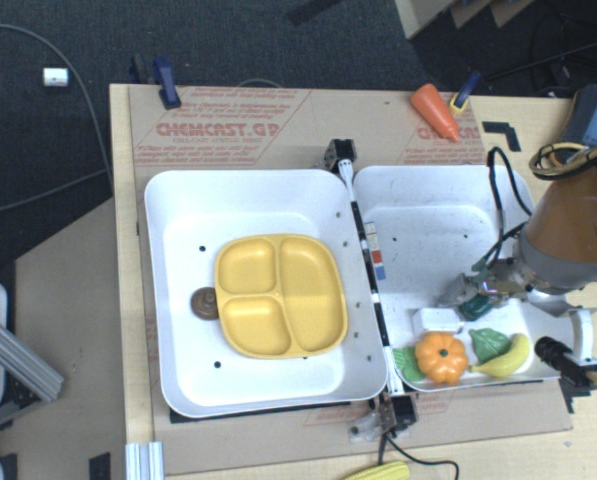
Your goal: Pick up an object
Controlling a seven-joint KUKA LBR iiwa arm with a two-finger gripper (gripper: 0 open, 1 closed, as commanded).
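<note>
My gripper [472, 296] reaches down into the right bin [418, 218], just above a heap of toys in its near corner. There lie an orange pumpkin [441, 357], a green leafy piece [490, 343], a yellow banana [510, 358] and a small white block [439, 319]. A dark teal bit [476, 308] sits right under the gripper tip; whether it is held I cannot tell. The arm's orange band [568, 230] rises to the right of the gripper.
The left bin [178, 218] holds a yellow divided plate [278, 296] with a brown round object [205, 303] at its left edge. An orange cone-like item [436, 113] and a blue clamp [165, 83] lie on the board behind the bins.
</note>
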